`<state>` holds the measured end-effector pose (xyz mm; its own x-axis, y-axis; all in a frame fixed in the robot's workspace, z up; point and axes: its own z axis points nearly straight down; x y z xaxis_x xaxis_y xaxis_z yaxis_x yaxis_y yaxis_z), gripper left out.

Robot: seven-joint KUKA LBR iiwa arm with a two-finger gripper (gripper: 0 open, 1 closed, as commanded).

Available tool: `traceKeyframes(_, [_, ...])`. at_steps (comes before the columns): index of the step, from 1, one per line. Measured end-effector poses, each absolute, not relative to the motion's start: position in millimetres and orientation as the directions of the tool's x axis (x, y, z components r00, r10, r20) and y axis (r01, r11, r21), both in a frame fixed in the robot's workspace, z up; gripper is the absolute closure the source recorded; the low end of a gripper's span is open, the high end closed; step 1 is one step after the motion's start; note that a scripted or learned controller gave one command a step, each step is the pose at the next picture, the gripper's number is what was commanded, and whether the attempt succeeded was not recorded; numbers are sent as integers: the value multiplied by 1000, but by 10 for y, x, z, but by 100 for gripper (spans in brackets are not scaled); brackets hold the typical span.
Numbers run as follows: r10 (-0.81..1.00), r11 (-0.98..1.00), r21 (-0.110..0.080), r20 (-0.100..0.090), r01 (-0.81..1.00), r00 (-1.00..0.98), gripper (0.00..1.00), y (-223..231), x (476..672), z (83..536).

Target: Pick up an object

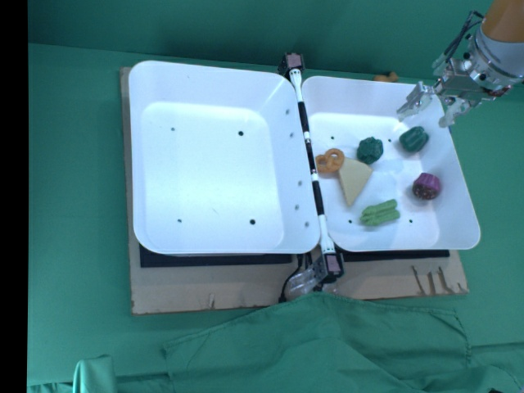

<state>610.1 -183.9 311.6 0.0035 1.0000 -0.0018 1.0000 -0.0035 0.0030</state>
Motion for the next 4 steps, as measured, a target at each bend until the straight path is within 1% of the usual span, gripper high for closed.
traceKeyframes(1, [1000, -7, -7, 0, 1000, 7, 0, -1877, 5538, 2242])
traceKeyframes(2, [1000, -8, 18, -6, 1000, 8, 0, -1885, 4859, 1835])
traceKeyframes(3, [1000, -7, 27, -12, 1000, 7, 100, -1905, 4893, 1983])
traceKeyframes(4, [1000, -11, 31, -15, 999, 11, 100, -1917, 4900, 2096])
